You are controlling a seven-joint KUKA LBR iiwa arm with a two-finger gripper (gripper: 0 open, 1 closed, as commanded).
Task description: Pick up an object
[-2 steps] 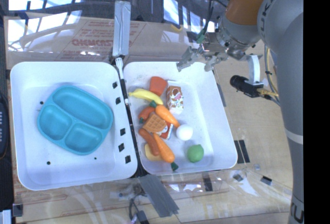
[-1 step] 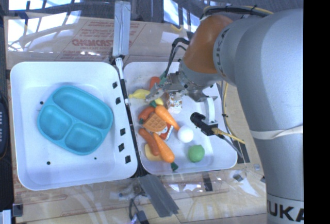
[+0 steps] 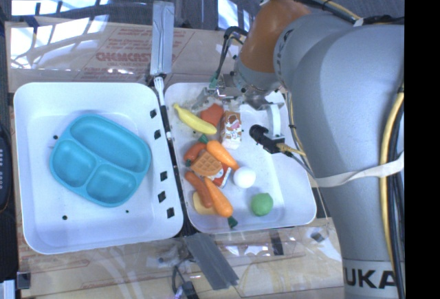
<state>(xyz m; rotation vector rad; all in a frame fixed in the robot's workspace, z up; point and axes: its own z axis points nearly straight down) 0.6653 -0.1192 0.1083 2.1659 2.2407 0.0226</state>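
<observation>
Your big grey arm with the orange band [image 3: 330, 78] leans over the right shallow white plastic bin [image 3: 297, 196]. In the left white bin [image 3: 27, 153] lies a blue three-compartment plate [image 3: 100, 160]. The hand [image 3: 230, 95] sits at the right bin's far end, just above a small printed carton [image 3: 232, 130]; you cannot tell its state. Yellow plastic banana [image 3: 194, 119], orange carrot [image 3: 221, 153], white egg [image 3: 245, 178] and green ball [image 3: 261, 204] lie nearby.

Grey robot arm with an orange band, bent downward; its gripper [image 3: 230, 95] hangs below the wrist, with black cabling just beside it.
</observation>
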